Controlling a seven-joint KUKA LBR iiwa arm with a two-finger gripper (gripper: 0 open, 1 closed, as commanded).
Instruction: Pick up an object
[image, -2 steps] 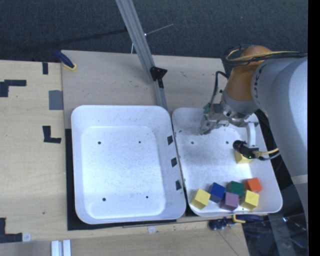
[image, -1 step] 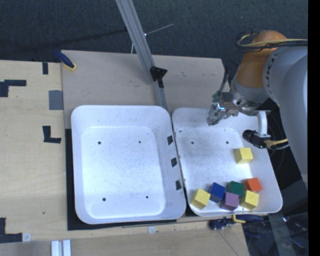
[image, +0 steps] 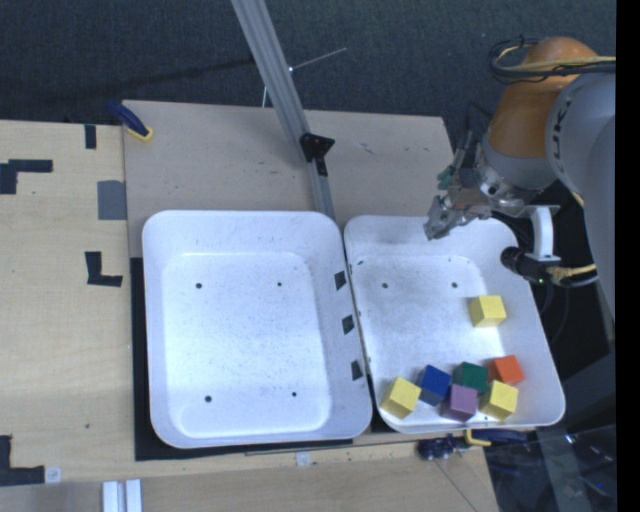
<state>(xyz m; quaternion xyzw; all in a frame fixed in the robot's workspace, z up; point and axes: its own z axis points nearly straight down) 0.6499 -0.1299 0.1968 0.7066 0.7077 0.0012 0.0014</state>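
Observation:
My gripper (image: 440, 226) hangs over the far edge of the right bin (image: 420, 300), pointing down, with nothing seen between its fingers. A yellow cube (image: 488, 310) lies alone at the bin's right side. Along the bin's near edge sits a cluster: a yellow cube (image: 402, 396), a blue cube (image: 435, 383), a green cube (image: 470, 376), a purple cube (image: 462, 400), an orange cube (image: 507, 369) and another yellow cube (image: 501, 399). The gripper is well apart from all of them.
The left bin (image: 240, 330) sits beside the right one. A slanted metal pole (image: 285, 90) runs from the top to a black clamp (image: 316, 147) behind the bins. The arm's orange band (image: 530, 100) is at the upper right.

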